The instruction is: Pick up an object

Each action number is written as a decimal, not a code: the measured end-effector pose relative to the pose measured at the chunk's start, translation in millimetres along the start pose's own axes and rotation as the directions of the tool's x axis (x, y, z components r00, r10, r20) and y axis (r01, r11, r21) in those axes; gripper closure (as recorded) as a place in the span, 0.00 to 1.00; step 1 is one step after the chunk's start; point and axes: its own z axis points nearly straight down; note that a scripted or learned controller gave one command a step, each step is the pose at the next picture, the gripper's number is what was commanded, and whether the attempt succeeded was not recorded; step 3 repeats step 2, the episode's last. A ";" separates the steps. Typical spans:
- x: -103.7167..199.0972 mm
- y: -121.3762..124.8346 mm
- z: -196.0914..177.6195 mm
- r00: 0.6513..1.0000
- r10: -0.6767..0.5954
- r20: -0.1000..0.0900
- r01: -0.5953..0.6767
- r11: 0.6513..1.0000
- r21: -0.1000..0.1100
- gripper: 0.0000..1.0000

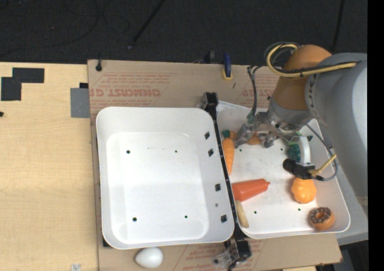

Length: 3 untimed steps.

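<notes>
The end effector (259,134) hangs low over the far part of the right bin (273,219), close to its back wall. Its metal fingers are spread apart, and I see nothing held between them. A small orange piece shows just beside the fingers, but it is too much hidden to say what it is.

The wrist, with its orange band (300,81), is above and to the right, and the grey arm (345,120) covers the right side of the bin.

In the right bin lie several things that can be picked. A thin carrot (228,153) lies along the left wall, near the end effector. A red cone (249,189) lies in the middle of the floor. An orange fruit (303,190) is on the right side, and a donut (322,218) is in the near right corner. A green and white thing (298,150) sits partly under the cables. The left bin (156,174) carries no objects. A white egg (149,257) lies on the tabletop (48,174), just in front of the left bin.

I judge that the step in hand is the approach, before any grasp. The next move calls for lowering the fingers around one thing, probably the one nearest to them, and then closing and lifting straight.
</notes>
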 end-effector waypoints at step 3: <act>23.0 0.0 -11.5 1.000 0.008 0.006 -0.008 1.000 -0.002 1.00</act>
